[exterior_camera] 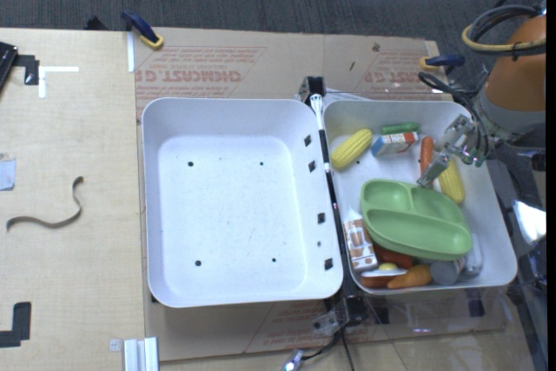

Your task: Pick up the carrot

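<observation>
My arm [512, 104]: grey casing, orange band [521, 65] above wrist. Yellow and black cables [486, 26] loop overhead. My end effector [439, 168]: silvery metal, two thin fingers.

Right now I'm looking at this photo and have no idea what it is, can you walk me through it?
One camera looks down at a slant on a bench with two shallow white bins. A grey robot arm with an orange band reaches in from the right; its gripper hangs over the right bin. That bin holds toy food: a green divided plate, a yellow corn cob, a second corn cob, a small carton, and the carrot, lying by the gripper at the far side. Another orange piece lies near the front. The fingers look open and hold nothing.
</observation>
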You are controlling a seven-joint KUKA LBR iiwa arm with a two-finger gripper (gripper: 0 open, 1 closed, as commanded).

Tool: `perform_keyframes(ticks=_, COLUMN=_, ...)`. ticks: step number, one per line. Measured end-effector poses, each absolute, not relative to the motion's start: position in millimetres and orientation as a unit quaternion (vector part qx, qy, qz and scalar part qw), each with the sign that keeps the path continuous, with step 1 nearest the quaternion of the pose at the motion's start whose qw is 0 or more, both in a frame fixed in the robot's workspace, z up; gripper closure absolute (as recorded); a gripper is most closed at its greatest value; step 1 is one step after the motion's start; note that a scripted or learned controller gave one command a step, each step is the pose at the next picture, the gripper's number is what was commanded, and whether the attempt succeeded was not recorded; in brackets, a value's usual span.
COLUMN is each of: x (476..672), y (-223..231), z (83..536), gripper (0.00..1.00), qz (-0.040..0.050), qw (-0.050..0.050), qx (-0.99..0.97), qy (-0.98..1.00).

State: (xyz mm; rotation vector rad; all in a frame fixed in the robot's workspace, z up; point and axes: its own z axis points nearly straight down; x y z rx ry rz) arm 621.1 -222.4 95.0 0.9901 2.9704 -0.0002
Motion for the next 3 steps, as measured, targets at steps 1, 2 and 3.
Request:
perform_keyframes(ticks=1, x=550.3, y=-165.1, z=93.7, gripper=0.00, qz=-0.0001, qw=0.003, qx=0.214, qy=0.977)
perform_keyframes(ticks=2, x=577.5, y=-120.8, z=97.3, gripper=0.00, qz=-0.0021, qw=0.008, qx=0.396, qy=0.918)
perform_keyframes(ticks=3, x=622.4, y=-159.1, z=94.1, gripper=0.00, qz=-0.0037, qw=0.002, qx=0.530, qy=0.848)
